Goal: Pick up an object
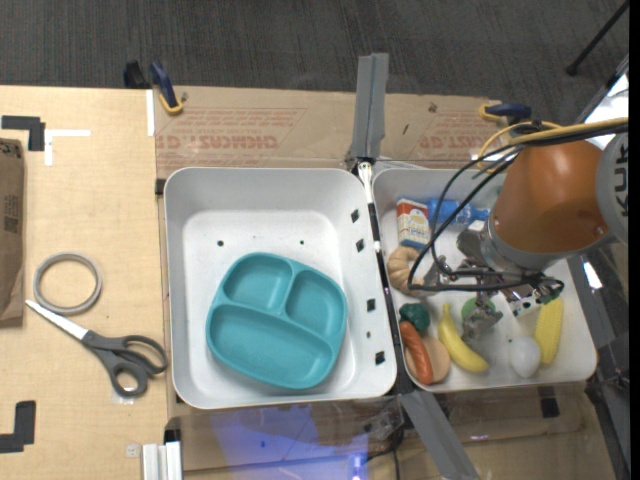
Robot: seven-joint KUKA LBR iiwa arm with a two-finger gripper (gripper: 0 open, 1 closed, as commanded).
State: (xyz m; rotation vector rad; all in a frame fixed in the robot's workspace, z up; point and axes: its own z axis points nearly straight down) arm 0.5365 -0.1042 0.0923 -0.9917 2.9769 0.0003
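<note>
Grey arm with black lettering partly visible on the side. Wide glossy orange band above the wrist, rounded like a dome. Black and yellow cables looped over and past the band. Dark metal tool below, with small brackets and thin wiring.

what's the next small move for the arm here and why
Probably lower straight down a little: the gripper hangs in the right bin just above the banana, with nothing visibly between its fingers, so nothing is picked yet. The corn cob lies to its side.
</note>
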